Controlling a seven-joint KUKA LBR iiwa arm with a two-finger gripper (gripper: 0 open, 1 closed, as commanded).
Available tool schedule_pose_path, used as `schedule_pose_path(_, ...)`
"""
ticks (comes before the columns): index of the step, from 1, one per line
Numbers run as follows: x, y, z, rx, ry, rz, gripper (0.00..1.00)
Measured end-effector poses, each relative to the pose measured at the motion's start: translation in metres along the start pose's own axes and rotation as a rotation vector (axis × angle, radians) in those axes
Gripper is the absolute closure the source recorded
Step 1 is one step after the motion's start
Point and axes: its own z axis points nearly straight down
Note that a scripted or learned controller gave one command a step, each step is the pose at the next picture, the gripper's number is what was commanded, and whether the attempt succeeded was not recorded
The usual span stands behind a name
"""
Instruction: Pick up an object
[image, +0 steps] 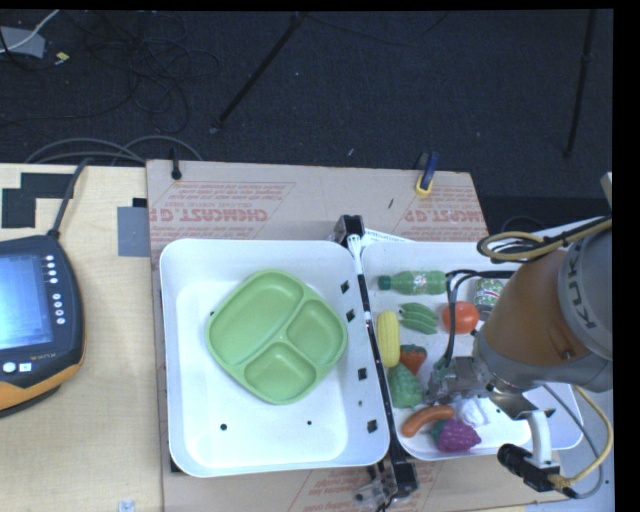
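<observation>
Camera view puts the gripper (462, 392) low in the right bin (420, 452), at four o'clock from the green plate (277, 335); its grip state I cannot tell. Crowded toys risk a misgrab: hot dog (428, 419), grapes (457, 436).

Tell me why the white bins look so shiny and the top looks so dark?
Camera view: light from above washes out the left bin around the green divided plate, erasing detail; the floor beyond the bench is unlit, almost black; the toy food is slightly soft; the arm is sharp, not motion-blurred.
</observation>
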Motion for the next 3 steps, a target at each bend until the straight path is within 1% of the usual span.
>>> schedule_pose_path(1, 0.062, 0.057, -0.102, -0.005, 0.002, -0.004, 1.00)
schedule_pose_path(2, 0.074, -0.002, -0.163, 0.006, 0.001, 0.003, 1.00)
schedule_pose_path(3, 0.144, -0.001, -0.162, 0.009, 0.001, -0.002, 1.00)
